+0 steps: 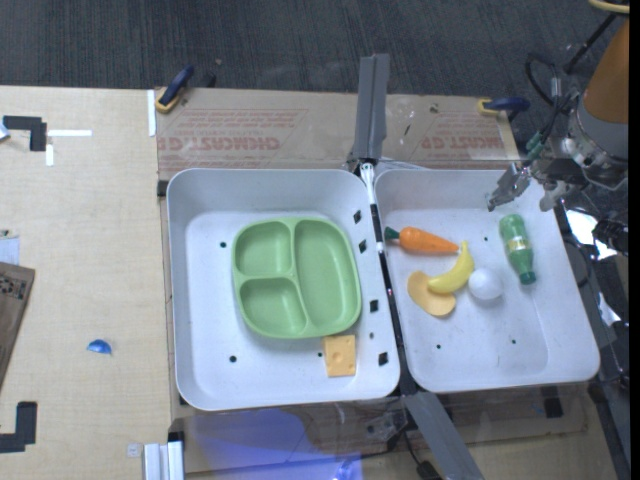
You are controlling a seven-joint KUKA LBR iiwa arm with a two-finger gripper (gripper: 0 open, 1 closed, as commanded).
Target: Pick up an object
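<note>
Cheese slice (341, 355) at left bin's near edge; nothing lifted.
Tool (525, 186) spread, empty, above green bottle (517, 247); advise descending centred across it.

Orange band, grey wrist, black cables

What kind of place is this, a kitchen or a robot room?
Probably a robot lab, not a kitchen. A robot arm hangs its end effector over two white bins on a workbench, and the food looks like toys: a carrot, a banana, a green bottle.
</note>
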